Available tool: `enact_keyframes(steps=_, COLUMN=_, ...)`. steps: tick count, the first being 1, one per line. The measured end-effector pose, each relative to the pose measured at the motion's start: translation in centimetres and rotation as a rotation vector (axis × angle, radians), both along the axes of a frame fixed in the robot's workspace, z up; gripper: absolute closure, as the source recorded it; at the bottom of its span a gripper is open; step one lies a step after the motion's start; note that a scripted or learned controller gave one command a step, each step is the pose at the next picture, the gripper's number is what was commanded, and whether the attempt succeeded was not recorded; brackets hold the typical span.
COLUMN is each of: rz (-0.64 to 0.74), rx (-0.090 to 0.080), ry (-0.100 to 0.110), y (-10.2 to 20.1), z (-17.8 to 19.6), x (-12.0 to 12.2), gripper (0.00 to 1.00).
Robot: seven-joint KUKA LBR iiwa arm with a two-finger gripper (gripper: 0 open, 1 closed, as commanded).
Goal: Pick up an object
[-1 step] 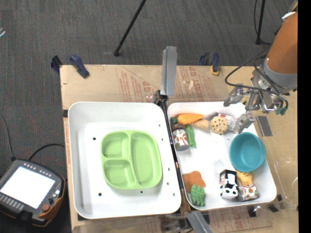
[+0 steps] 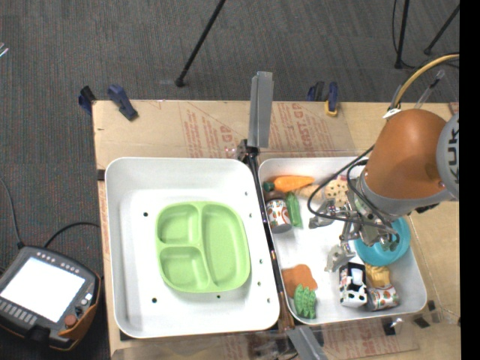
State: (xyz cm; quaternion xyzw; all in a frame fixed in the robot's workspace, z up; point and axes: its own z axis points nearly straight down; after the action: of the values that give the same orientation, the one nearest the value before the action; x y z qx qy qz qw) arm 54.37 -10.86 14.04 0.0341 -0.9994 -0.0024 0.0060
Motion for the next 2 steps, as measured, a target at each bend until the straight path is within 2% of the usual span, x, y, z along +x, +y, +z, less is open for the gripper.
enact_keyframes(steps=1, rz=-0.004, rx=-0.001, ry=-0.002, y=-2.1, z=-5.7, x=-5.5, gripper=0.0)
enact_keyframes(steps=2, rz=-0.036, rx=-0.002, ry=-0.013, y=0.1, z=-5.3, x=0.7, gripper=0.0)
